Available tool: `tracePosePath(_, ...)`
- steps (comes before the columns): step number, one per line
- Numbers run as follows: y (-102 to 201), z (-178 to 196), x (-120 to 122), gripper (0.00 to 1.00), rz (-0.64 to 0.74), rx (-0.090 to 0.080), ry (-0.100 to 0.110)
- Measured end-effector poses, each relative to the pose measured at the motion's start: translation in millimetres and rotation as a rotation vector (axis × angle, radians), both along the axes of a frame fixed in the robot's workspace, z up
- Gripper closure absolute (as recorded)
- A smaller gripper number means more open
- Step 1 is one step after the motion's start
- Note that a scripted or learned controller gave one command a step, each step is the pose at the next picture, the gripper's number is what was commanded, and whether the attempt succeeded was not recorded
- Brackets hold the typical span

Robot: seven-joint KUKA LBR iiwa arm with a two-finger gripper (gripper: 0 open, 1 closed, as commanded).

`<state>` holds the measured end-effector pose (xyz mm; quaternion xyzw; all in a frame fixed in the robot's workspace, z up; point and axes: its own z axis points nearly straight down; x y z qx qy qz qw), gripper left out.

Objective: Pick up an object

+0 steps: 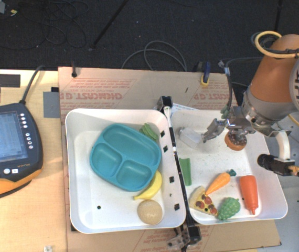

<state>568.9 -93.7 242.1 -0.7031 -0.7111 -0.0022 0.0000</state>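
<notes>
Camera view: gripper (220, 128) fingers spread, holding nothing, over right bin (267, 209); carrot (218, 183), broccoli (228, 208), pizza (204, 202) nearby.

Control tablet (5, 143), dark screen, orange underside: on wooden bench (23, 214), left of bins. Printed cardboard sheet (134, 91): beneath both bins. Black cables (162, 54): looped on dark floor behind.

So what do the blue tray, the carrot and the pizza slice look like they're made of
Blue tray: looks like molded plastic, matte teal, with smooth rounded compartments of even color. Carrot: probably toy plastic, uniform bright orange with a green tip and a faint sheen. Pizza slice: likely plastic or rubber play food, pale with flat red toppings; too small to tell which.
</notes>
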Motion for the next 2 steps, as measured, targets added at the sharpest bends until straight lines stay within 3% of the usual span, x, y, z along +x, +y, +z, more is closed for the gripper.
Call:
tracePosePath(1, 55, 28, -64, 0.0, -0.006, 0.0, 0.009)
tracePosePath(2, 111, -46, -94, 0.0, -0.008, -0.001, 0.017)
